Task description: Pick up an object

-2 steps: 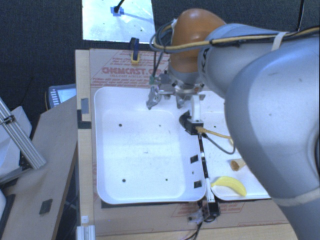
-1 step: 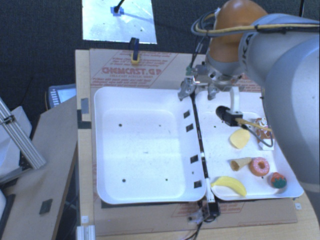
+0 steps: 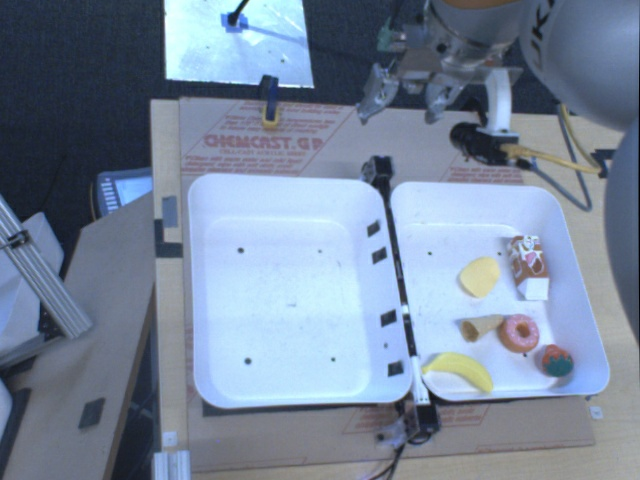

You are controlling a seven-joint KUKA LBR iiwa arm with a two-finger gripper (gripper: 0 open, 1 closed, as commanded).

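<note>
Six small items sit in the right bin [image 3: 560,208]: a yellow chip [image 3: 480,276], a milk carton [image 3: 527,266], a cone [image 3: 482,326], a pink donut [image 3: 519,333], a banana [image 3: 459,371] and a red-green fruit [image 3: 556,361]; the left bin [image 3: 215,198] holds none. The gripper [image 3: 402,93] hangs high above the far rim between the bins, fingers spread apart with nothing between them. Best bet is probably the banana or carton, each standing apart from its neighbours: centre over it, align the fingers across its narrow side, descend fully before closing, avoiding the donut-cone pair that almost touch.
</note>
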